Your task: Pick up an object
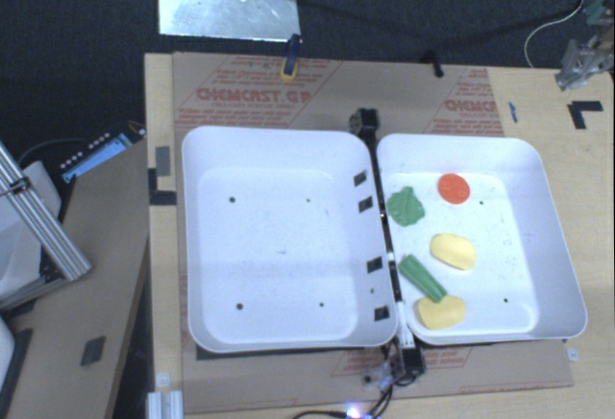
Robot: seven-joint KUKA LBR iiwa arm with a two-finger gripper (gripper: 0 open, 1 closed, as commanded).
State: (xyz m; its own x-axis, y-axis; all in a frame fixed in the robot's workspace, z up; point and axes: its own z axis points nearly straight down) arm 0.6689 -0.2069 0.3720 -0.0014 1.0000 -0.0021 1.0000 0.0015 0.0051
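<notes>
Fingers: can't tell whether released or clenched. You've got toys loose in right bin (562,258), centre-right of frame: orange disc (454,187), green lump (405,207), green stick (422,277), yellow piece (453,251). Disc sits apart, so prob. easiest pick.

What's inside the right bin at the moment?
The right bin holds five small things: a red disc, a green leafy piece, a green stick and two yellow pieces. Nothing covers them; their undersides are hidden.
</notes>
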